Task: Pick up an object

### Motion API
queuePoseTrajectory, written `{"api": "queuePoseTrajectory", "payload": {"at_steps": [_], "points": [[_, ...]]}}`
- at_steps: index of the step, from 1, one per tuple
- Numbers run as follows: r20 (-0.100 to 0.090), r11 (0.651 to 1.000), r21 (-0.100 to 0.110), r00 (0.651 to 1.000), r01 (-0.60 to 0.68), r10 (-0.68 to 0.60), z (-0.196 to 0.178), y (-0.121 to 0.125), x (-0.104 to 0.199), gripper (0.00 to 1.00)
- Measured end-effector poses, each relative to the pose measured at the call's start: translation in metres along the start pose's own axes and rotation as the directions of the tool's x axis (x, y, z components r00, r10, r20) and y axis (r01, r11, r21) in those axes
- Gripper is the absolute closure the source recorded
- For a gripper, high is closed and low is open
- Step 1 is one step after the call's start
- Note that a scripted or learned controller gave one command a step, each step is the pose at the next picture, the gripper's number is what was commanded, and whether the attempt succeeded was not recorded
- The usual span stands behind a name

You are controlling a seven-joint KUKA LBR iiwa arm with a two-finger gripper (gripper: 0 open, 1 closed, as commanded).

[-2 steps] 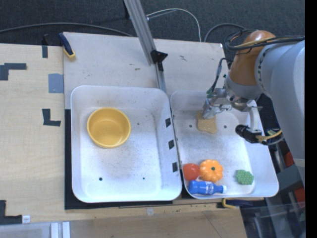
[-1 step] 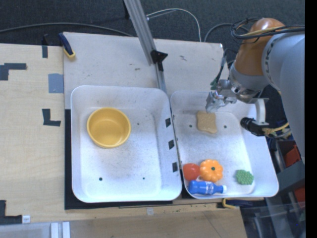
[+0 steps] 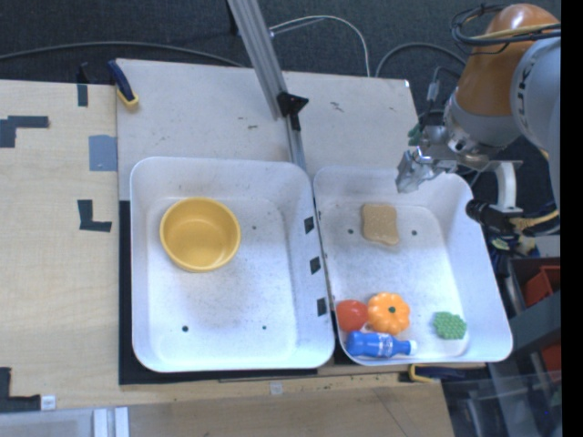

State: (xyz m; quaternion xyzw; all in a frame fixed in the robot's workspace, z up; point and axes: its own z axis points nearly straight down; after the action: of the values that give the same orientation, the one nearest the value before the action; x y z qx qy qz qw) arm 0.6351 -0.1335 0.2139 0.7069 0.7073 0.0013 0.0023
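My gripper [image 3: 410, 176] hangs over the far right corner of the right bin [image 3: 474, 244], up and to the right of a tan bread-like piece [image 3: 380, 223]. Nothing shows between its fingers. Along the near edge of the same bin lie a red tomato [image 3: 351, 314], an orange pumpkin [image 3: 389, 311], a blue bottle [image 3: 378, 345] on its side and a small green knobbly piece [image 3: 448, 325]. A yellow bowl [image 3: 199, 233] sits upright in the left bin [image 3: 273, 335].
A grey metal pole [image 3: 260, 48] slants from the top down to the ridge between the bins. A blue and yellow tool [image 3: 123, 83] lies at the far left of the white board. Cables trail behind the arm at right.
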Motion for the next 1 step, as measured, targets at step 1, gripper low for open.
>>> {"api": "queuePoseTrajectory", "payload": {"at_steps": [1], "points": [[0.000, 1.000, 0.000, 1.000, 0.001, -0.001, -0.0474, 0.0014, 0.0002, 1.00]]}}
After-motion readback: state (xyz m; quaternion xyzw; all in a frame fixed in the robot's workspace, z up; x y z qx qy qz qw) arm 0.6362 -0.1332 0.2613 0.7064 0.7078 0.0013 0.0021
